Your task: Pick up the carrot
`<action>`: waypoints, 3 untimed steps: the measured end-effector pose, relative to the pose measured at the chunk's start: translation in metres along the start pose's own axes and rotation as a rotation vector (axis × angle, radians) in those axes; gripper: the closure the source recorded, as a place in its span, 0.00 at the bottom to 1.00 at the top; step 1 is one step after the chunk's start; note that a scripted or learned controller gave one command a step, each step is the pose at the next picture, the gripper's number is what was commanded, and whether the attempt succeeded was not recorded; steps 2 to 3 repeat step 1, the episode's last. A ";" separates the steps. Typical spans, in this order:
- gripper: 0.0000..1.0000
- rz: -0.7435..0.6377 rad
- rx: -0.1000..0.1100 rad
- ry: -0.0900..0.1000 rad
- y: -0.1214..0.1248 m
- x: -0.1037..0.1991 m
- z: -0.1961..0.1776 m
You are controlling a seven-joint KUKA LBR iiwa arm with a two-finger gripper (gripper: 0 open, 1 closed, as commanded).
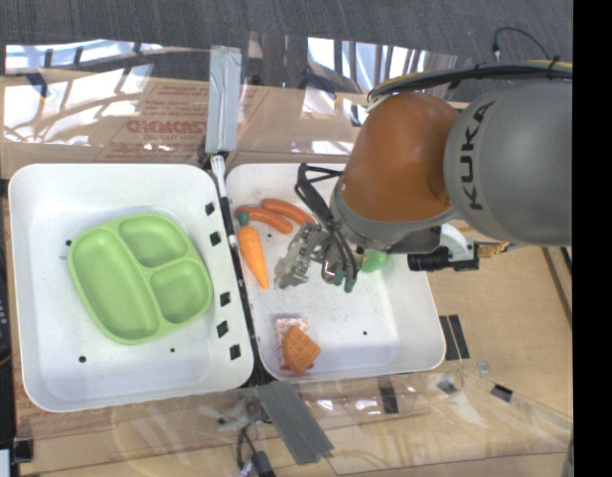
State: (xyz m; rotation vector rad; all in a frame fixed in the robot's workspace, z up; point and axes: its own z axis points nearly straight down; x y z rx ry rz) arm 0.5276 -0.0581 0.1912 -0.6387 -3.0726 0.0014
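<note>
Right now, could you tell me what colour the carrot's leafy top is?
Green, above an orange body; the carrot shows in the camera view, in the right bin.

A robotics lab: taped white bins point(48, 366) on a cardboard-backed bench point(505, 386).

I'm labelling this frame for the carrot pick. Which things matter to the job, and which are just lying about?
Part of the job: carrot; gripper, hanging just to its right.

Lying about: sausages; waffle piece; green divided plate in the other bin.
</note>
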 end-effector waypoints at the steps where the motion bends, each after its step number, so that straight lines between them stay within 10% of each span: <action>1: 0.00 0.440 0.001 0.002 -0.022 -0.037 0.061; 3: 0.00 0.440 0.001 0.002 -0.022 -0.037 0.061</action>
